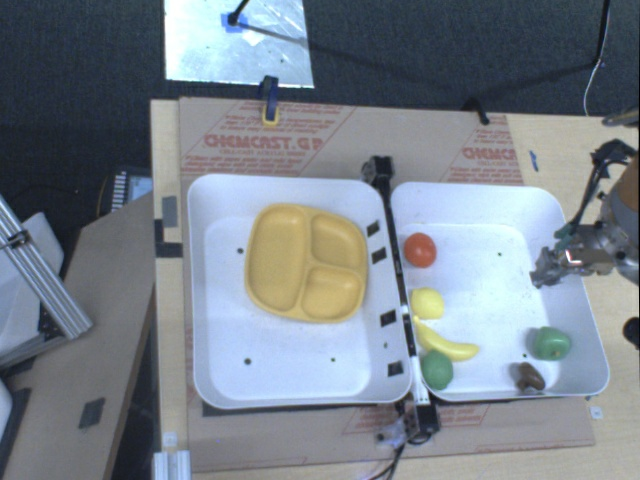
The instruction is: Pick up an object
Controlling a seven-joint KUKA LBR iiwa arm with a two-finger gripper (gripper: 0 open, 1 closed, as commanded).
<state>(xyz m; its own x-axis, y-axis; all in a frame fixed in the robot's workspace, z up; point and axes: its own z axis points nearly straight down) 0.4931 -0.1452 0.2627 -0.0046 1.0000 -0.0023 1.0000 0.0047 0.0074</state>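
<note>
The right bin (470, 208) holds an orange-red tomato-like ball (420, 250), a yellow lemon (427, 303), a yellow banana (447, 345), a green round fruit (436, 370), a green apple (551, 343) and a small brown object (528, 375). My gripper (553, 266) hangs at the bin's right rim, above and a little behind the green apple. Nothing shows between its tips. The left bin (215, 268) carries a yellow divided plate (303, 262).
A black divider with clips (392, 288) runs between the two bins. Cardboard (330, 138) lies under them. A shiny metal sheet (238, 28) lies at the back left, and an aluminium rail (35, 273) slants at the far left.
</note>
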